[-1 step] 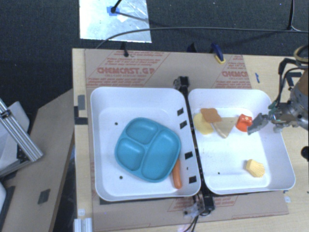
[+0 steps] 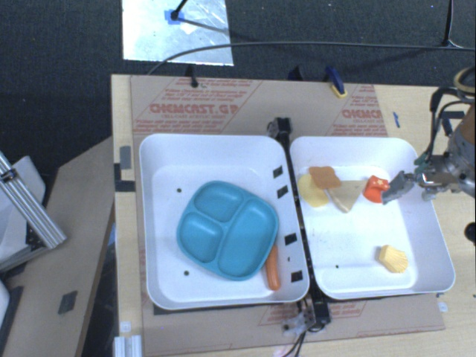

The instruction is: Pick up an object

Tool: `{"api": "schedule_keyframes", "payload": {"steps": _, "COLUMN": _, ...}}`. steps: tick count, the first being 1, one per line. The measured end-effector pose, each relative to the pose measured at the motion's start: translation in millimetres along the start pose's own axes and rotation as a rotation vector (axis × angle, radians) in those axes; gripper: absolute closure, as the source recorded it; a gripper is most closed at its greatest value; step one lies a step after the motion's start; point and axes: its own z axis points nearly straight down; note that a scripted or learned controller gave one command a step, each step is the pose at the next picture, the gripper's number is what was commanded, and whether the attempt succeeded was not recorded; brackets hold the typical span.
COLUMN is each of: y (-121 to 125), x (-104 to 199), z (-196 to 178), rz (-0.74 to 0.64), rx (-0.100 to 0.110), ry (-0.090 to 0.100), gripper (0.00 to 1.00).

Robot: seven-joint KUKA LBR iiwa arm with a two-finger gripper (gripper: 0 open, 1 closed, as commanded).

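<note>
Where the arm reaches in, pincer [image 2: 392, 190] touching orange block [image 2: 375, 189] in right bin [image 2: 428, 236], grip state unreadable, blue tray [image 2: 227, 229] in left bin [image 2: 160, 199].

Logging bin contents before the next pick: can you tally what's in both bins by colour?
Blue: 1, divided plate
Orange: 2, carrot-like stick, red-orange piece
Yellow: 2, round piece, corn-like chunk
Tan/brown: 2, brown piece, tan wedge
Total: 7
</note>
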Motion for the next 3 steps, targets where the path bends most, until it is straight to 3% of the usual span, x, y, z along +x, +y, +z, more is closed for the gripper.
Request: {"api": "schedule_keyframes", "payload": {"steps": 3, "y": 12, "x": 16, "z": 152, "rz": 0.002, "rx": 0.003, "ry": 0.001, "gripper": 0.0}}
